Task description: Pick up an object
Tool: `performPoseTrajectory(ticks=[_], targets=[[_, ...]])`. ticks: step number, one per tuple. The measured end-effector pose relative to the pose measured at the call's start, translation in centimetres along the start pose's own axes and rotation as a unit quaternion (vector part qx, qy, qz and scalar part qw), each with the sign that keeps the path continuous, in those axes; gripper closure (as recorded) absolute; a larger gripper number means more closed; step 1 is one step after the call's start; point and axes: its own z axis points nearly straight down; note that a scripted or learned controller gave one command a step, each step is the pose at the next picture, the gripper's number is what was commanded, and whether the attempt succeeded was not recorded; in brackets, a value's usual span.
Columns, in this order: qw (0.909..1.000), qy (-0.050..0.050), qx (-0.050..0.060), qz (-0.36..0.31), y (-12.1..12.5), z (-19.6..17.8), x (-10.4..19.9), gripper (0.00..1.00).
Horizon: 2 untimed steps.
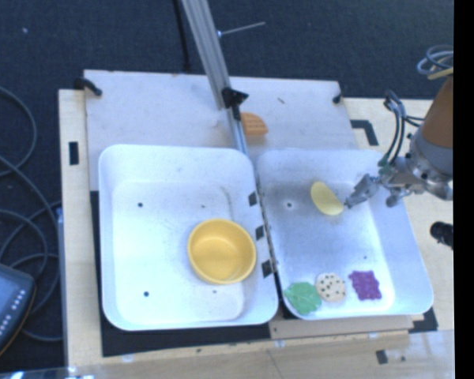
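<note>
Three small pieces, green (302, 297), cookie-like (330, 287) and purple (366, 284), are seen along the right bin's (395, 235) near edge. Farther back, a yellow piece (326, 198) is touched by the claw (354, 197), whose grip cannot be told; a yellow bowl (221, 250) is held in the left bin (142, 212).

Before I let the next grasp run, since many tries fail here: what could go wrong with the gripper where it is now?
1. The gripper sits at the edge of the pale yellow piece, not over it, so closing may only nudge it aside.
2. The piece looks flat and lies on the right bin floor, so the fingers could slide over it.
3. If pushed left, it could end against the bin's wall beside the metal post, harder to reach.
</note>
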Motion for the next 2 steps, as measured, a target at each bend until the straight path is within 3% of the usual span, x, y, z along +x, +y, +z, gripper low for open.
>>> performPoseTrajectory(ticks=[1, 2], targets=[[1.0000, 0.000, 0.000, 0.000, 0.0, 0.0, 0.0, 0.00], [1.0000, -0.001, 0.002, -0.001, 0.4, 4.5, 0.4, 0.00]])
